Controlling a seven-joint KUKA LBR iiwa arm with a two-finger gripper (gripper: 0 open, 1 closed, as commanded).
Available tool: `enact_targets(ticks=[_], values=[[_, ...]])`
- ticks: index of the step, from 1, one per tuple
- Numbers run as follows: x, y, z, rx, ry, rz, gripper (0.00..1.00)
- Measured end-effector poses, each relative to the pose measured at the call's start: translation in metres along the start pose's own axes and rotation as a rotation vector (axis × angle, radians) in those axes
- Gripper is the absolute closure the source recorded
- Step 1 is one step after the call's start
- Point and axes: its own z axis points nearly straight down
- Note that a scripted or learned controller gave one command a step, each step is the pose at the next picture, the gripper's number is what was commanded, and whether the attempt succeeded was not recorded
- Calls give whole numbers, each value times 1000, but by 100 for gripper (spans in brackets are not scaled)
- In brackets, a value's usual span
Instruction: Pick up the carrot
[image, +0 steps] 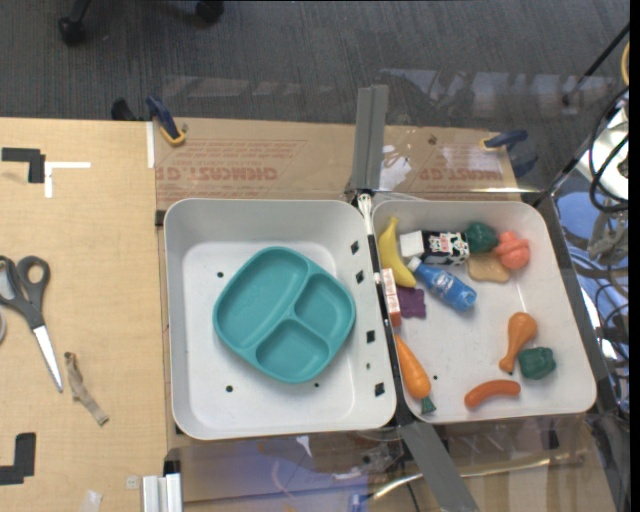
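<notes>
End effector state cannot be told. One carrot (411, 369) is seen against the right bin's (560, 300) left wall, near its front corner. Also counted there: one banana (392, 256), one blue bottle (447, 287), one sausage (491, 393), one drumstick (517, 338). One teal plate (285, 314) occupies the left bin (190, 330). One pair of scissors (32, 310) lies on the counter (80, 400). Mirrored cardboard lettering is not legible.

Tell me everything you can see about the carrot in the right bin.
The carrot is a small orange toy, plastic-looking, with a dark green stub at its lower end. It lies flat in the right bin, pressed along the left wall near the front corner, thick end down-right. The purple piece sits just above it; whether they touch is unclear.
</notes>
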Motion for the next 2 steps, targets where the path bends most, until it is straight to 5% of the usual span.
enact_targets(ticks=[1, 2], values=[[42, 67, 96, -4, 2, 19, 100], [14, 22, 14, -2, 0, -212, 100]])
